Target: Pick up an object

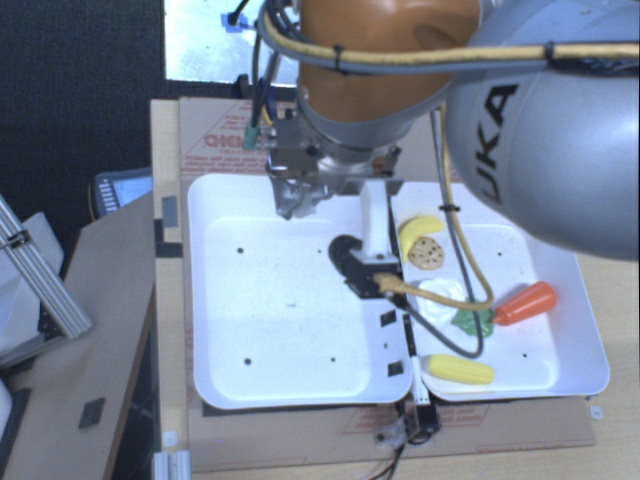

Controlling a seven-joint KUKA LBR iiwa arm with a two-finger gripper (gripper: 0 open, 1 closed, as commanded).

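My gripper (292, 200) hangs below the orange wrist band, over the far edge of the left bin (270, 318). Nothing shows beneath or inside it. The right bin (545, 363) holds the objects: a yellow banana piece (420, 228), a round cookie (428, 255) just in front of it, an orange carrot (526, 303), a green leafy piece (470, 320), a flat white piece (440, 296) and a yellow corn cob (459, 370) near the front wall. All of them lie to the right of the gripper, apart from it.
The arm's grey body (540, 118) covers the right bin's far side. A black fitting (348, 256) and a yellow cable (450, 298) droop over the wall between the bins. A cardboard sheet (215, 138) lies under both bins.
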